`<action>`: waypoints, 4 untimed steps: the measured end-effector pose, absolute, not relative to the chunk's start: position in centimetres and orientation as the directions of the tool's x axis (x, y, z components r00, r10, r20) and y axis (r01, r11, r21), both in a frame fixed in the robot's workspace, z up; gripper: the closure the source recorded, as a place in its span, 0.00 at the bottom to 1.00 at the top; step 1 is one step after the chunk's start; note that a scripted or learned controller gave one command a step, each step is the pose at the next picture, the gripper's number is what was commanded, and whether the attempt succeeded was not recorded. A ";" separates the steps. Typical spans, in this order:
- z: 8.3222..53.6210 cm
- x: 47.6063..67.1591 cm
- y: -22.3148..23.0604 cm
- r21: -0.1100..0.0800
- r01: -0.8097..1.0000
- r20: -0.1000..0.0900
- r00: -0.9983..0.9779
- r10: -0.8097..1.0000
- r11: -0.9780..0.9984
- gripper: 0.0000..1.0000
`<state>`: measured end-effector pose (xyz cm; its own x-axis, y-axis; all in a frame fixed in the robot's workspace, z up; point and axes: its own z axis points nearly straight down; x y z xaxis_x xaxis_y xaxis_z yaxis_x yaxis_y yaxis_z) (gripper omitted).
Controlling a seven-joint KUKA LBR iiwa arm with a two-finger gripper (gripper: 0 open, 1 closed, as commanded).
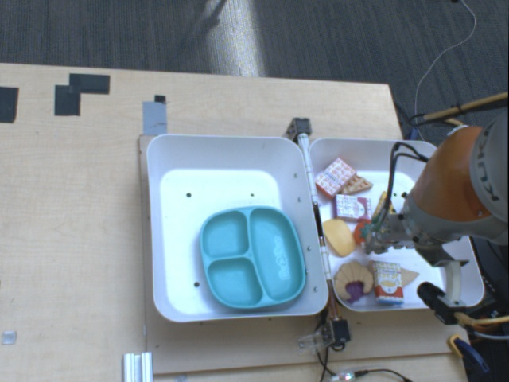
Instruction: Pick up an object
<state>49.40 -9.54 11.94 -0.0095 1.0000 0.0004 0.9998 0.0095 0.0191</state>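
The gripper (380, 231) is down in the right bin (469, 293), low among the toy food, and whether its claw is clenched or released I cannot tell; the wrist bulk hides that. Right at its tip sits a small red piece (363, 231), touching or nearly so, and just to the left of that lies the yellow rounded piece (339, 237), smooth and lemon-like, its long axis running roughly up and down the view. So the likeliest target lies to the claw's left, towards the divider between the bins, and any grab hinges on closing across that short width.

Outward now: above the claw, a small pink-and-white carton (351, 207), boxy and printed, then a checkered pink waffle-like square (335, 177) and a tan cracker (356, 185) beside it. Below, a round biscuit-coloured disc (354, 277) with a purple blob (355, 290) on it, and a little printed box (389, 281) just beside.

Across the divider, the left bin (171, 229) carries a glossy teal divided plate (253, 256), three compartments, well apart from the action
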 end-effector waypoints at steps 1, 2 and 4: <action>11.9 49.4 -9.5 0.019 1.000 0.000 -0.009 1.000 0.009 0.00; 8.7 48.9 -8.5 0.006 1.000 -0.001 -0.003 1.000 0.003 0.00; 9.9 49.1 -8.4 0.014 1.000 -0.002 -0.005 1.000 0.005 0.00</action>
